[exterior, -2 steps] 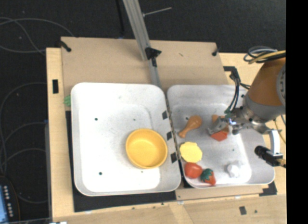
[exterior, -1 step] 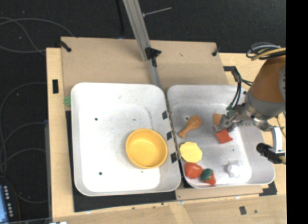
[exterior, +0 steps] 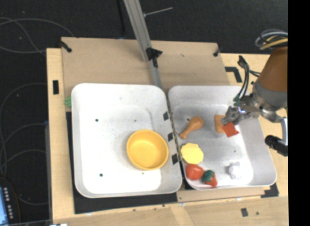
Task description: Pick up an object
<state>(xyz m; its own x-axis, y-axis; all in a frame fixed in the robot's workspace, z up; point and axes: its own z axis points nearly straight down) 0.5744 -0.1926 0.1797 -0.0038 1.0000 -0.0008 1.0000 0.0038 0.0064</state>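
Mid-grasp at right of frame: tool (exterior: 234, 117) poised over small red-and-orange block (exterior: 226, 125), grip state impossible to tell; probably needs closing, then lifting.

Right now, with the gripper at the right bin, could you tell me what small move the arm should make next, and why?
Probably a short straight descent. The gripper sits right above the red and orange block-like toy in the right white bin, so lowering squarely over it looks sensible. Whether it is already gripped is unclear.
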